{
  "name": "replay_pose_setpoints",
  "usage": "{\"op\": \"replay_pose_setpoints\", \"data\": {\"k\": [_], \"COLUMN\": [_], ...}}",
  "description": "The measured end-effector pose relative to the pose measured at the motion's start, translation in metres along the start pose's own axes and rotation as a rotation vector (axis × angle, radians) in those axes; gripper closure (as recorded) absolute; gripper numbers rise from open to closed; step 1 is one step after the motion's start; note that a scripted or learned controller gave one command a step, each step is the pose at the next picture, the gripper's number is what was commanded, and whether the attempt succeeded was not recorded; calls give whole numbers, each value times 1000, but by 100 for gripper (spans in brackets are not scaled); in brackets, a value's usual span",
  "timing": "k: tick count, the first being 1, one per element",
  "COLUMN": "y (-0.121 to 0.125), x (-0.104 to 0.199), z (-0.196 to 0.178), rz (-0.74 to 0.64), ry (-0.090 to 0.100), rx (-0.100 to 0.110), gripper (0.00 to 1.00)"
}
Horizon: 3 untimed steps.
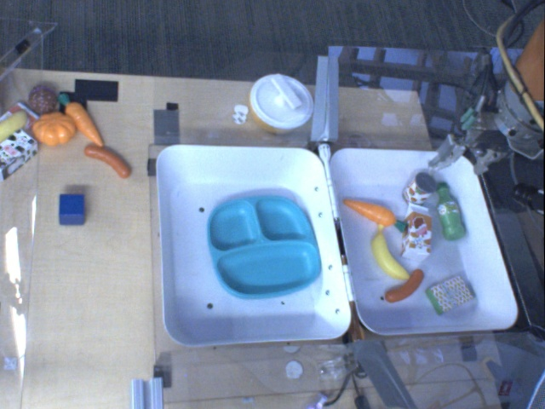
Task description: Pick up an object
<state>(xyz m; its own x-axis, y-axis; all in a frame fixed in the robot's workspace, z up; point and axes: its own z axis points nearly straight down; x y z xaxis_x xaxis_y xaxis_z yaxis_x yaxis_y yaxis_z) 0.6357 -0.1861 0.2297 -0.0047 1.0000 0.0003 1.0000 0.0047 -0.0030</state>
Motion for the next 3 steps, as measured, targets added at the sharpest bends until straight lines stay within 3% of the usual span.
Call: {"op": "replay_pose_setpoints", "data": {"k": [1,2,3], "y": [33,35,31], "x": [6,6,42], "z": [121,108,35], "rz": [-6,-13,76], "ry": [0,-3,-1], "rx": [1,-4,-4], "gripper": [0,100,100]}}
